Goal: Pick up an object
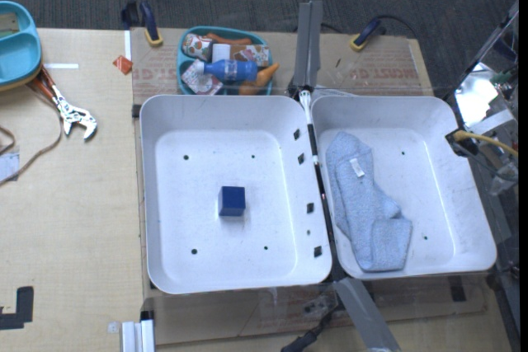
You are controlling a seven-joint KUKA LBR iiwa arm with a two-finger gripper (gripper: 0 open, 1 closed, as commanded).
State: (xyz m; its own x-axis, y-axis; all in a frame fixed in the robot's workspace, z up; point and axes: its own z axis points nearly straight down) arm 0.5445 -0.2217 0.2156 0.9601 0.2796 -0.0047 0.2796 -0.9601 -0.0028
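Observation:
A small dark blue cube (233, 201) sits flat on the floor of the left white bin (165, 260), a little left of its middle. A light grey cloth (367, 206), crumpled and stretched lengthwise, lies in the right white bin (454, 194), along its left half, running from the back toward the front edge.
Behind the left bin stands a teal bowl (224, 62) holding several small items. A wrench (74, 121) and a teal tray (16, 45) lie on the wooden bench at the left. A grey post (308, 37) rises between the bins. Shiny metal hardware and cables (483, 115) crowd the right edge.

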